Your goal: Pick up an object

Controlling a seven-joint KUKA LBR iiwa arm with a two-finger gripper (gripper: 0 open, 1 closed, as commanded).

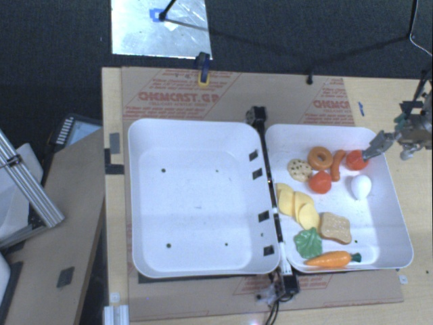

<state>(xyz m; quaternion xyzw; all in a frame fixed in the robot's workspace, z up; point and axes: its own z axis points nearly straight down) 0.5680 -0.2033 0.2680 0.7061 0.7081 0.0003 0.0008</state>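
- Your claw (374,145) reaches in from the right, over the upper right corner of the right bin (399,202).
- Its tip sits just beside a small red piece (356,159), possibly a toy tomato; you cannot tell from this slant whether they touch.
- You also cannot tell whether the claw is released or clenched; nothing shows clearly between its tips.
- All the toy food lies in the right bin: a doughnut (320,158), a sausage (337,164), a cookie (298,168), and a red tomato (321,182).
- A white egg (360,187) lies near the right wall, below the claw.
- Lower down you see yellow slices (298,206), a slice of bread (335,227), a green leaf (308,242) and a carrot (330,259).
- The left bin (196,198) stands beside it on the surface (74,202).
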